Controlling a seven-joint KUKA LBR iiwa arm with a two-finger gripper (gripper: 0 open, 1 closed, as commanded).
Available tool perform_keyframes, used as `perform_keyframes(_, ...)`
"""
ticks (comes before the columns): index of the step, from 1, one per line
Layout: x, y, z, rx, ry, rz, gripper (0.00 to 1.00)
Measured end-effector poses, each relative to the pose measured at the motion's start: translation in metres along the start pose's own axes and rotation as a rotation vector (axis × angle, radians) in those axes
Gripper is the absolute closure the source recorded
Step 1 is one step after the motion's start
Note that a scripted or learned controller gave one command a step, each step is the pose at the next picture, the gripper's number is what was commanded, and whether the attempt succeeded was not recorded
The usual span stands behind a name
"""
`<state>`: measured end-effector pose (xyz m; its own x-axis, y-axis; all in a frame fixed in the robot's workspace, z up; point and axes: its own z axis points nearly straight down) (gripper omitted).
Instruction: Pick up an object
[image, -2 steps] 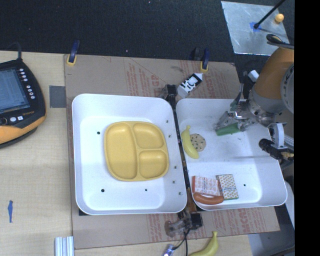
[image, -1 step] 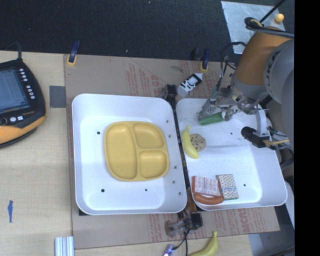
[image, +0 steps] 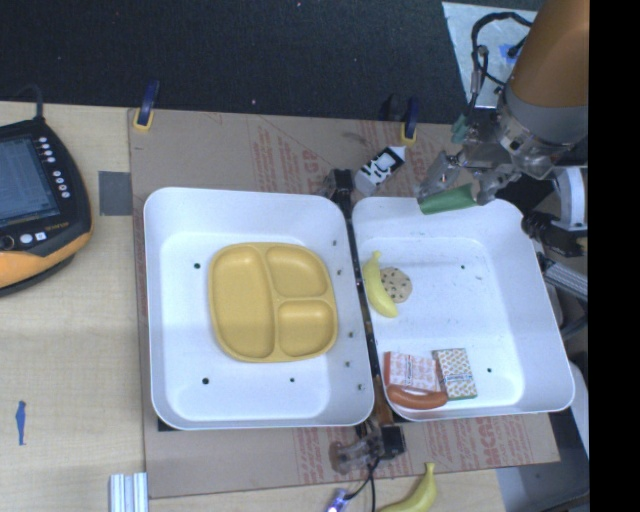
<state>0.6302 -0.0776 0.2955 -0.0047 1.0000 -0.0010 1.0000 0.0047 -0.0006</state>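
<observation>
My gripper (image: 462, 188) hangs over the back edge of the right bin (image: 520, 300), below the orange-banded wrist. It is shut on a small green object (image: 446, 202), which shows between its fingers, lifted off the bin floor. In the right bin lie a yellow banana (image: 377, 286) and a round cookie (image: 397, 285) at the left side. A red and white packet (image: 409, 369), a small patterned box (image: 455, 372) and a red sausage (image: 417, 398) lie at the bin's front.
The left bin (image: 180, 330) holds a yellow divided plate (image: 272, 300). A black and white item (image: 378, 168) lies behind the bins, and another banana (image: 415, 492) lies on the bench in front. A teach pendant (image: 35, 205) sits far left.
</observation>
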Motion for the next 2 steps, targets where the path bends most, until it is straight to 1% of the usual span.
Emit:
perform_keyframes(1, -0.018, -0.003, 0.073, 0.005, -0.001, 0.000, 1.00)
perform_keyframes(2, 0.026, -0.039, 0.084, 0.005, -0.001, -0.001, 1.00)
